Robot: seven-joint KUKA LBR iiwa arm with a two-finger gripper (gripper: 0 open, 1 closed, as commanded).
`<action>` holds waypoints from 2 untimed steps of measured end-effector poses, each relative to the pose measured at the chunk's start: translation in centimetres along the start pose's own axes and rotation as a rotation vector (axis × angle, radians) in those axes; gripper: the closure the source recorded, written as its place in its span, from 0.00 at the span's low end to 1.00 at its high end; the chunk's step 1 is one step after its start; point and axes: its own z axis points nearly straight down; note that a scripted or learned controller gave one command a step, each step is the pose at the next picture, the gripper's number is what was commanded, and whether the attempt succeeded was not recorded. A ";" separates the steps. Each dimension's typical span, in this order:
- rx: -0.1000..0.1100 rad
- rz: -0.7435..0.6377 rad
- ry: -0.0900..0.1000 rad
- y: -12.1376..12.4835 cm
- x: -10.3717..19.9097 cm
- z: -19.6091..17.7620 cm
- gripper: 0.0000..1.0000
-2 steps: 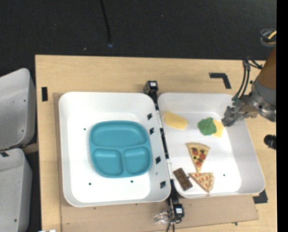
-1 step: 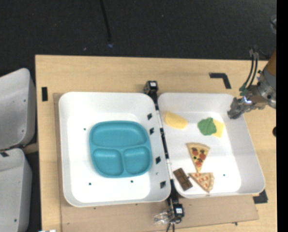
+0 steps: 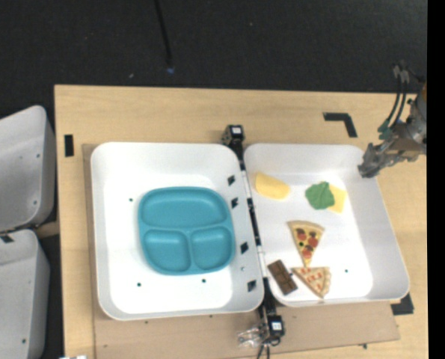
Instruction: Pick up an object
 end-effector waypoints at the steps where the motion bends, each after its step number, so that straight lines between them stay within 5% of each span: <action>1: 0.003 0.001 0.001 1.4 4.4 0.4 1.00; 2: 0.005 0.001 0.002 1.3 9.1 0.0 1.00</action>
